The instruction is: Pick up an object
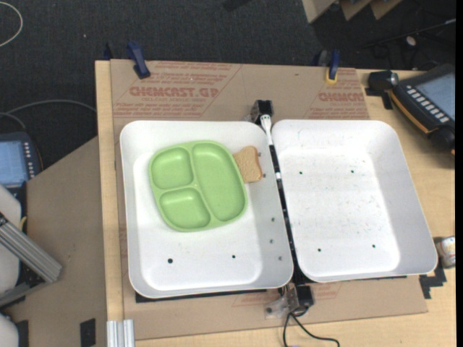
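A green divided plate point(197, 186) lies in the left bin point(145, 266), with a tan cracker-like piece point(249, 165) touching the plate's right rim, between the plate and the bin's right wall. Both items rest flat on the bin floor, untouched, so by the look of things the pick-up has not begun: no object is lifted, and choosing, reaching, closing and raising all appear to lie ahead. The plate's three compartments hold nothing that can be made out. To the plate's right, past the tan piece and the seam where the bins meet, the right bin point(405, 194) shows a bare white floor marked by dark specks. Both bins sit on a brown board on the counter point(108, 194). The state of the claw cannot be told from this picture.
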`<state>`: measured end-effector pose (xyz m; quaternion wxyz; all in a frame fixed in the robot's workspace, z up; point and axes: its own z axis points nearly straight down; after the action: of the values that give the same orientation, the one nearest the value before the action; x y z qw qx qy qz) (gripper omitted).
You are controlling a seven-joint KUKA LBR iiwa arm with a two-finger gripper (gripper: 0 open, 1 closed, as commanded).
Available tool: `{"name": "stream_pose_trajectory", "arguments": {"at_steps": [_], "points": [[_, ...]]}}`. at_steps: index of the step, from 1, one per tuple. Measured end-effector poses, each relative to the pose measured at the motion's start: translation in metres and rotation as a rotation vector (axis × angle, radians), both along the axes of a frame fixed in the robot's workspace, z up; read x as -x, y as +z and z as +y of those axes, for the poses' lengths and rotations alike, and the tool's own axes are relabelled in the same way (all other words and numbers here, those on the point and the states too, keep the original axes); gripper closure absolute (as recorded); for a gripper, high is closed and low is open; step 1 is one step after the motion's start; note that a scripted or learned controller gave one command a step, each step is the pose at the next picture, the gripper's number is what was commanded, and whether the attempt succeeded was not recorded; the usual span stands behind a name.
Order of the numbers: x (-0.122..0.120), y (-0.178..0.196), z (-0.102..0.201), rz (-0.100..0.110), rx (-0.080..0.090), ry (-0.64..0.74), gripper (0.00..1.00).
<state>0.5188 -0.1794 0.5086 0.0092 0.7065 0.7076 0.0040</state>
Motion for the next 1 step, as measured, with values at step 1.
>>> {"name": "stream_pose_trajectory", "arguments": {"at_steps": [1], "points": [[0.0417, -0.1075, 0.0214, 0.03, -0.011, -0.003, 1.0]]}}
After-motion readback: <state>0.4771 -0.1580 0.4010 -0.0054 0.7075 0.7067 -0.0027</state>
